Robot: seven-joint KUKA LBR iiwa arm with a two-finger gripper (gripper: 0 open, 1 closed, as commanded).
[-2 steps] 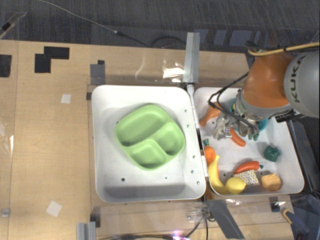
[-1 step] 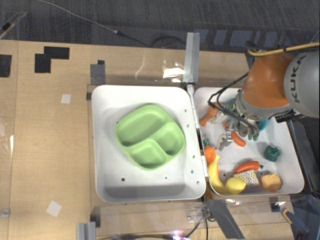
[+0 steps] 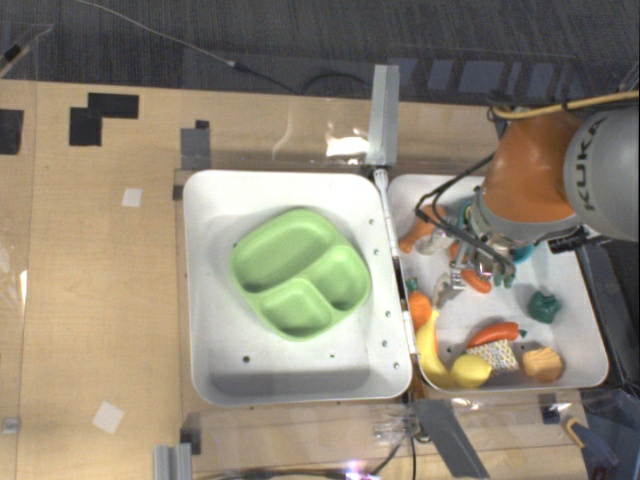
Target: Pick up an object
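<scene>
Nothing looked lifted yet; the gripper [image 3: 478, 270] hung low over the right bin [image 3: 590, 353], whether gripping anything I couldn't tell.

text: partial letters "KU" | on: grey arm [image 3: 600, 163] | else: none legible

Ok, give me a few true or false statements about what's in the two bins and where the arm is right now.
1. The green divided plate lies in the left bin. True.
2. The gripper is over the left bin. False: it is over the right bin.
3. A banana lies near the right bin's front left corner. True.
4. The plate has food in its compartments. False: they are bare.
5. A dark green item sits in the right bin. True.
</scene>
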